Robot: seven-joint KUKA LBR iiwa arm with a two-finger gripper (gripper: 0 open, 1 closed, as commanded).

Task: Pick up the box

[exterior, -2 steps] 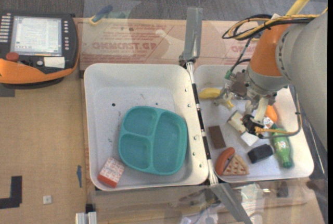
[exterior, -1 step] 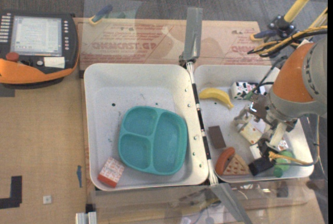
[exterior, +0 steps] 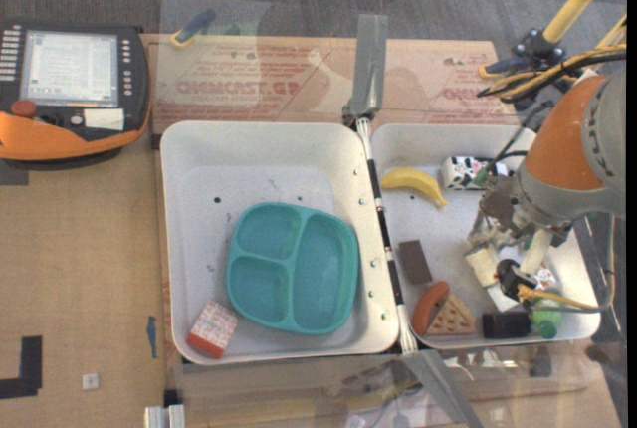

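a cardboard-topped bench (exterior: 80, 247) on grey carpet bears two white bins side by side. the left bin (exterior: 189, 152) is the landmark: inside it, a teal divided plate (exterior: 294, 267) lies near the middle, and the box (exterior: 212, 329), red and white, sits in its near-left corner, just beside the plate. right of that bin, over the right bin (exterior: 418, 142), the gripper (exterior: 513, 237) hangs above small clutter near a banana (exterior: 413, 184); whether it grips anything cannot be told.
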